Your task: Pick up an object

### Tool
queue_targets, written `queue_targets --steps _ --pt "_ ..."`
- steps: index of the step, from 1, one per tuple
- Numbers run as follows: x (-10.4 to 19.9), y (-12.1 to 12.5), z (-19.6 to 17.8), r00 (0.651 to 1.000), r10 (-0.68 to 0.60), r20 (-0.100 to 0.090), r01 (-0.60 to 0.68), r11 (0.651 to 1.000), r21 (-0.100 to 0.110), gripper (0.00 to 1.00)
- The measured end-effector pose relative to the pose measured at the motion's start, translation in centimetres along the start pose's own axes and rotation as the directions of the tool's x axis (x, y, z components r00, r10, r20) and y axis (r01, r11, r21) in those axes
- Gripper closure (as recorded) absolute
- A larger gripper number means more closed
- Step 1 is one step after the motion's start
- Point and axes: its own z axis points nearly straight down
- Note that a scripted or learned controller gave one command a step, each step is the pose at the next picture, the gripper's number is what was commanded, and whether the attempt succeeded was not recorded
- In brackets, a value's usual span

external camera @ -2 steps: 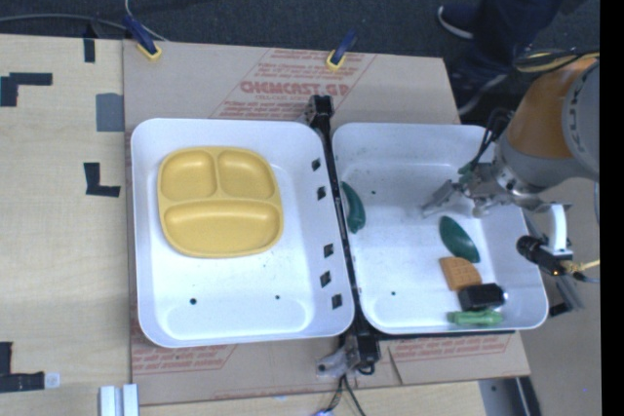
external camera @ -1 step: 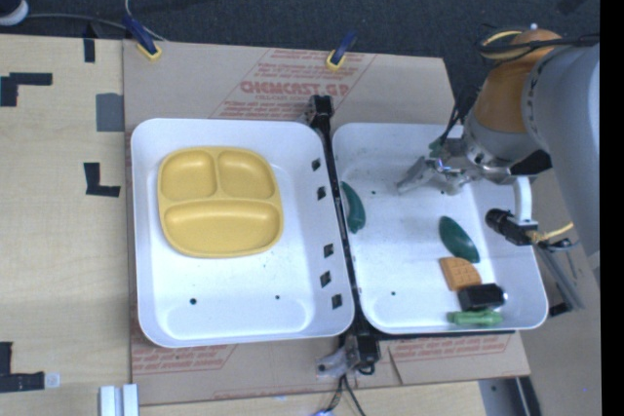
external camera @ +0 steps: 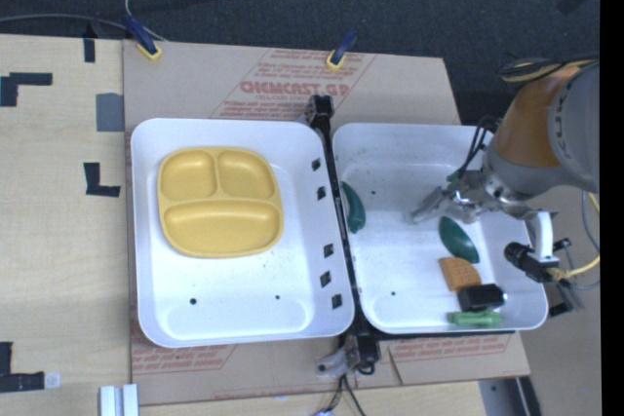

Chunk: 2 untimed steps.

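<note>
My gripper point(external camera: 444, 212) hangs over the middle of the right bin point(external camera: 409, 151), its fingers spread open and nothing between them. A teal-green oval object point(external camera: 459, 241) lies just below and right of the fingers, apart from them. Close by in the bin's front right corner lie an orange-brown block point(external camera: 456, 272), a small black block point(external camera: 485, 296) and a green marker point(external camera: 475, 318). A dark green piece point(external camera: 352, 207) rests against the bin's left wall.
The left bin point(external camera: 234, 307) holds a yellow divided plate point(external camera: 220, 201) in its rear half. Both bins stand on a cardboard sheet point(external camera: 283, 83) held by clamps at the back. The grey arm point(external camera: 546, 132) with its orange band enters from the right.
</note>
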Motion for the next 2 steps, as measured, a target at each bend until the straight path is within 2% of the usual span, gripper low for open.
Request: queue_targets --steps 1,2 --pt "0.0 0.08 -0.99 1.0 0.0 0.001 0.0 1.0 -0.002 1.0" --pt "0.01 0.07 -0.97 1.0 0.0 0.001 0.0 1.0 -0.002 0.0"
